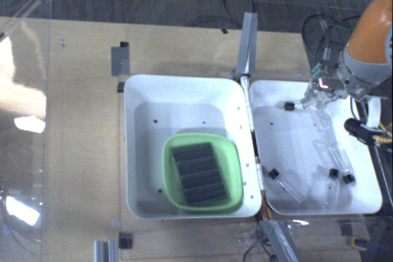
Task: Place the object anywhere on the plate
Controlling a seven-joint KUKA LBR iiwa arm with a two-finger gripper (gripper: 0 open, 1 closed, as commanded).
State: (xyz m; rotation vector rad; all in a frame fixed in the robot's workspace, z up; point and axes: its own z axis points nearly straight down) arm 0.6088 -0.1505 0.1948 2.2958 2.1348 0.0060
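Note:
A green plate lies in the left bin, at its front middle. A dark ridged block rests on the plate. Several clear vials with black caps lie in the right bin: one at the front left and two at the front right. My gripper hangs over the back of the right bin, below the orange band. Another clear vial with a black cap sits right at the gripper's tip, pointing left. Whether it is held or lying on the bin floor is unclear.
The two bins meet along a raised wall between plate and vials. A grey post stands behind that wall. Black cables hang near the right bin's right edge. Bare wooden bench extends to the left.

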